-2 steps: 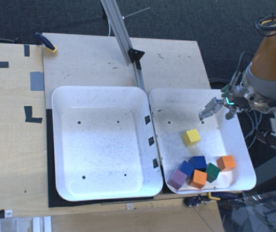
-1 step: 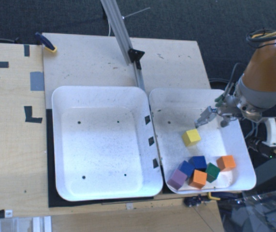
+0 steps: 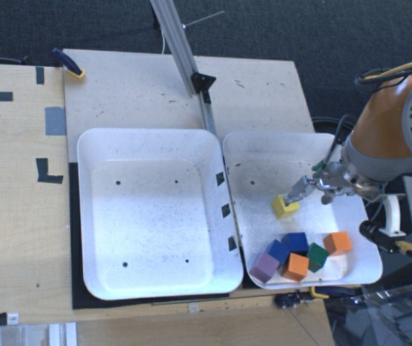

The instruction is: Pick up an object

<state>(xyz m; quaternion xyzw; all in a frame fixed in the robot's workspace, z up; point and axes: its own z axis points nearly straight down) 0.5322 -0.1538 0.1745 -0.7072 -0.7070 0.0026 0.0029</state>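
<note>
Pale wood forms the bench (image 3: 18,193), which carries two shallow white plastic bins side by side over a dark mat; the left white bin (image 3: 90,150) has only specks on its floor, and the right white bin (image 3: 263,146) holds all the blocks. The grey arm with its orange band (image 3: 382,121) reaches in from the right, and its end effector (image 3: 297,193) sits low over the right bin's middle. A small yellow cube (image 3: 286,207) lies directly at the tip of the end effector, just below and slightly left of it in the camera view, touching or very nearly so; whether the cube sits between the fingers or only against them cannot be told from this slant, nor whether the end effector is spread or closed. The cube is roughly square, with no long axis to favour. Nearer the bin's front rim, well apart from the tip, sits a cluster: a purple cube (image 3: 265,266), a blue block (image 3: 286,246), an orange cube (image 3: 296,266), a green cube (image 3: 317,255) and another orange cube (image 3: 339,242). Judging from this, the yellow cube is the likely target, needing little more than a short descent.
</note>
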